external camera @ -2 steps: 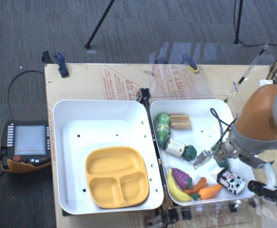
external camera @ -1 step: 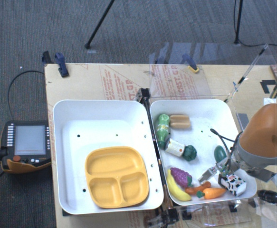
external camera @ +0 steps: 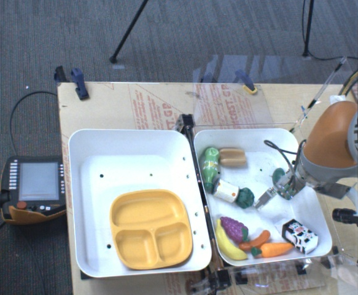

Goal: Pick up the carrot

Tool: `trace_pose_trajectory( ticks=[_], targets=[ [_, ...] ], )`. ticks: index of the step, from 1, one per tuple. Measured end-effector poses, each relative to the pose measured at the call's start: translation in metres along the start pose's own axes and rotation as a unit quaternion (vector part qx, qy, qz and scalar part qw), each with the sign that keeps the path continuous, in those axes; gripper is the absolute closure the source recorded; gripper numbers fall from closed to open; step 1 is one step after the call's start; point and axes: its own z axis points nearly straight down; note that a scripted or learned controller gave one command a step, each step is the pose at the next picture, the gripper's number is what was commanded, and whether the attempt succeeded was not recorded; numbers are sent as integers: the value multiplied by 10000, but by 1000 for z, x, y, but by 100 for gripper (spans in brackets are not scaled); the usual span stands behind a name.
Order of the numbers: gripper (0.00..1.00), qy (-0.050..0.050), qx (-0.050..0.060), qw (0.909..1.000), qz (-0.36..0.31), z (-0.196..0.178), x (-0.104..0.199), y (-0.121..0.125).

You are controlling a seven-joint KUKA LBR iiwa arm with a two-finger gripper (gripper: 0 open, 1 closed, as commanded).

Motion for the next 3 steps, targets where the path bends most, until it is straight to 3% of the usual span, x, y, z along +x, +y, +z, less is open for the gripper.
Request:
trace_pose_trajectory(
  ticks=[1, 2, 3],
  targets=[
    [0, 27, 12, 9993, -360, 2, 102, 26],
    [100, 28, 24, 9995, -319, -8, 100, 24],
    [100, -8, -3, 9885, -1511, -100, 142, 37]
  ],
)
